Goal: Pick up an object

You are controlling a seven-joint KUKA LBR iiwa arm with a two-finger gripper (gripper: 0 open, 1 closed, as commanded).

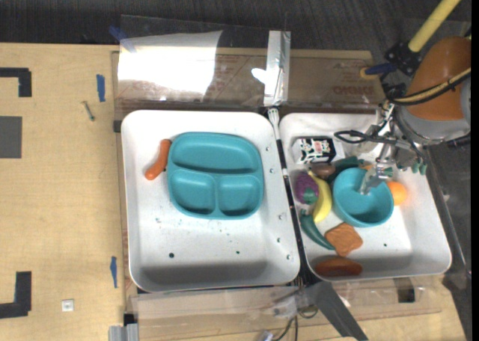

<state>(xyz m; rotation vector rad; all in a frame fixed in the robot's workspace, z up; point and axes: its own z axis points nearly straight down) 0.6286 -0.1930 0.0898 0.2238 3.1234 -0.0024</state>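
While my gripper (372,179) hung over the teal bowl (363,199) in the right bin (430,246), nothing was lifted yet, and whether it held anything I could not tell.

2 white bins (142,257), 1 teal tray (215,173), 1 teal bowl (362,199).

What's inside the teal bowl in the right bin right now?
The gripper reaches down into the teal bowl; around it I see bare teal interior. Anything directly under the gripper is covered. An orange ball sits outside, against the bowl's right rim.
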